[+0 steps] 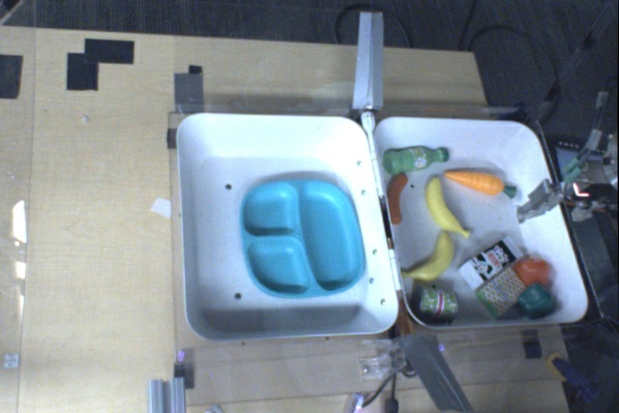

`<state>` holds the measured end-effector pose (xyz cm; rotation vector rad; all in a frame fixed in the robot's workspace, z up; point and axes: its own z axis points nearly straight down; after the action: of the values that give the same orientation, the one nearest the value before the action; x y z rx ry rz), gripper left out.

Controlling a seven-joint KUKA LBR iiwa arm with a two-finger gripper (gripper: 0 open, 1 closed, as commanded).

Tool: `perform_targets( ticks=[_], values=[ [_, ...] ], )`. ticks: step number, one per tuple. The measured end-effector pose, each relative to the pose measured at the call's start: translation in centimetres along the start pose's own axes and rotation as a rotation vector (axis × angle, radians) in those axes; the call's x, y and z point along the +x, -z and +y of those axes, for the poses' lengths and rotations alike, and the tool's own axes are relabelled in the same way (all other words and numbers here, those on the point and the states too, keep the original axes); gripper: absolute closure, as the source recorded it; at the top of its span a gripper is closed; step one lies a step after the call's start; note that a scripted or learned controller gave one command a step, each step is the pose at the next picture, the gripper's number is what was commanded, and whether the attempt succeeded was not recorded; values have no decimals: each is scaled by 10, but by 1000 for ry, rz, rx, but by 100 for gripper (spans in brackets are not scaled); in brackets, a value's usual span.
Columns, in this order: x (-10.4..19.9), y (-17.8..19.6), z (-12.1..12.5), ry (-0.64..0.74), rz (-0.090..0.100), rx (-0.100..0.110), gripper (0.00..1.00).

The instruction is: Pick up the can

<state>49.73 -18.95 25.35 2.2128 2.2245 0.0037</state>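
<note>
**Approach step: tool at the right bin's edge, can not yet reached**

Camera view. Two white bins are sitting side by side on the bench [87, 237]. The left bin [208, 150] is holding a blue divided tray [302, 237]. The right bin [522, 142] is carrying the clutter: a green bottle [416, 158] near the top left, an orange carrot [476, 181] to its right, a small reddish piece [397, 196] against the dividing wall, two bananas [441, 229] running down the middle, a printed box [495, 272] and a red and teal item [534, 287] toward the lower right.

The can [436, 304] is lying in the right bin's lower left corner, close against the front wall, just below the lower banana's tip. It looks green and dark with a printed label; whether it is upright or on its side is hard to tell.

The tool [538, 199] is coming in over the right rim, near the carrot's tip, well apart from the can. Whether it is apart or together, I cannot tell; nothing is showing between the tips.

Judgement: reaching is under way and grasping has not begun. The next move is calling for travel across the bin toward the front left corner, then a descent that is clearing the banana and both corner walls, which are leaving little room.
</note>
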Motion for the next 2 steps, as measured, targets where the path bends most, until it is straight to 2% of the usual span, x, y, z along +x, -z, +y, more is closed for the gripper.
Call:
perform_targets(
  ticks=[1, 2],
  values=[
    [69, -129, -6, 148, -1, -11, 0],
    [91, -164, 61, 45, 0, -9, 0]
  ],
)
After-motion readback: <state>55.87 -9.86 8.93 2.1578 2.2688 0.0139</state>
